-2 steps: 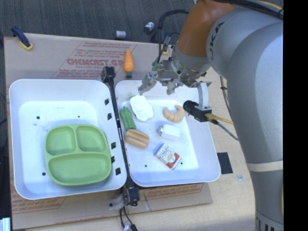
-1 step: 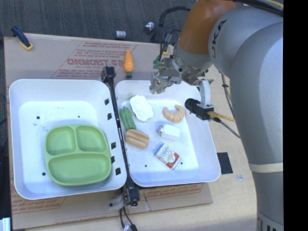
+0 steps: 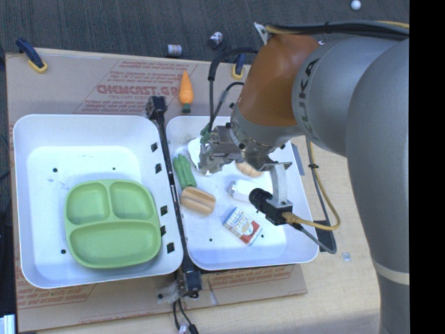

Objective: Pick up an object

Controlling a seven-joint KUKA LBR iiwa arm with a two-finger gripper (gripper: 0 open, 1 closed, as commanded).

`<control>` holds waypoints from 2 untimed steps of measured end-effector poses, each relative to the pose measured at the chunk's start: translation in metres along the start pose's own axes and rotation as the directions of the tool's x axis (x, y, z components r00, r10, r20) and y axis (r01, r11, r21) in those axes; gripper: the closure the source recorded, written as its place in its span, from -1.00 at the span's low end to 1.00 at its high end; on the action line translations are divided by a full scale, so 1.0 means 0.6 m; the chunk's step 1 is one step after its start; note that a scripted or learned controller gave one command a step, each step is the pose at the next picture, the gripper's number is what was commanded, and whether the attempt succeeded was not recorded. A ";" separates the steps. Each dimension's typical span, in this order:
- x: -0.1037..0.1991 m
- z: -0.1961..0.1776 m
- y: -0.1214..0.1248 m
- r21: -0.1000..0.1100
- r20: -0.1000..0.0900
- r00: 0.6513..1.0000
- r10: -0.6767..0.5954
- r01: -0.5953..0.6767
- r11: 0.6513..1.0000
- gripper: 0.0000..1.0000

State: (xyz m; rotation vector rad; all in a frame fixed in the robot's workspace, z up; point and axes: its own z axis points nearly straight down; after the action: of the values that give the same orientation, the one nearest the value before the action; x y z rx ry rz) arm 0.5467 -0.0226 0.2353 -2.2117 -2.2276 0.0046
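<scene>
I've got the grey arm's gripper (image 3: 217,153) low in the right-hand white bin (image 3: 295,252), hanging over its upper left part just above the green pod-shaped toy (image 3: 184,171) and the tan hot-dog bun toy (image 3: 198,200); whether the jaws are released or clenched I cannot tell from this slant. For a clean pick I'd choose the bun, centre over it, keep clear of the bin's dividing wall, and descend straight before closing.

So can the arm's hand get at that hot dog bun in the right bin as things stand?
Probably yes. The hot dog bun lies uncovered on the right bin's floor, just below the hand, beside the green vegetable. Nothing lies over it.
</scene>
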 end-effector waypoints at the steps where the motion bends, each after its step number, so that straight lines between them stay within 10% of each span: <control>1: -0.001 0.000 0.000 0.000 0.000 1.000 0.001 -0.001 1.000 -1.00; 2: 0.143 -0.154 -0.013 -0.004 -0.001 1.000 -0.001 0.001 1.000 -1.00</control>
State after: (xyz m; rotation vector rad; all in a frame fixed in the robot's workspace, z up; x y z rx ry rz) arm 0.5386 0.0630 0.3277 -2.2123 -2.2302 -0.0011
